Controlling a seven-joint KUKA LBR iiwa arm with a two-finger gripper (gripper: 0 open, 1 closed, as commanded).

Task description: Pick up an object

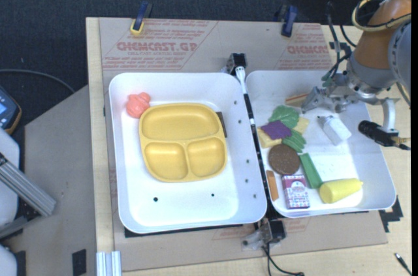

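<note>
The claw [324,100] hangs low over the right bin's [385,170] far side; whether it is wide or narrow, I cannot tell. Just beside it lies a white block [336,129], the likeliest target, while the green leafy toy [285,115] sits slightly farther left.

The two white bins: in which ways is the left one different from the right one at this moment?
The left bin bears one large yellow divided plate and a pink object at its far corner; the right bin bears many small things, such as a brown disc and a yellow piece. The gripper is over the right bin, not over the left bin. Both are shallow, white and round-cornered.
</note>
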